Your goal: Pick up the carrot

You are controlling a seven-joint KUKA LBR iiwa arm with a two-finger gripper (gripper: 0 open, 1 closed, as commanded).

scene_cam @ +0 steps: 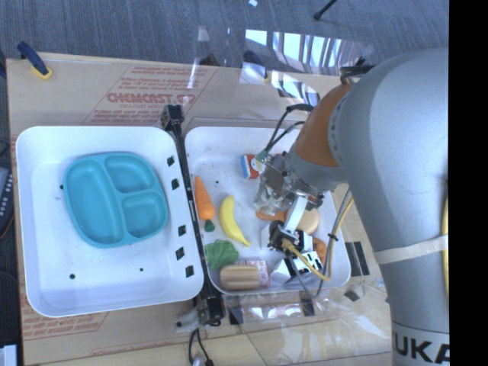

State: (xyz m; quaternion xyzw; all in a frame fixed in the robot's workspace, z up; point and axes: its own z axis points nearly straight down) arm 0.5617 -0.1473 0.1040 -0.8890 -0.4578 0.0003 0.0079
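Observation:
The carrot (203, 199), orange with a green stub at its near end, lies along the left wall of the right bin (229, 137), next to the divider. My gripper (268, 198) hangs low over the middle of that bin, about a hand's width to the right of the carrot and apart from it. A yellow banana (232, 219) lies between them. A small orange item (270, 215) sits just under the gripper, partly hidden by it. The arm's grey body and orange band (320, 132) cover the bin's right side.
The right bin also holds a green broccoli (219, 252), a hot dog bun (240, 276), a blue and red carton (249, 165) and a pale round piece (309, 220). A teal divided plate (114, 198) lies in the left bin (46, 280).

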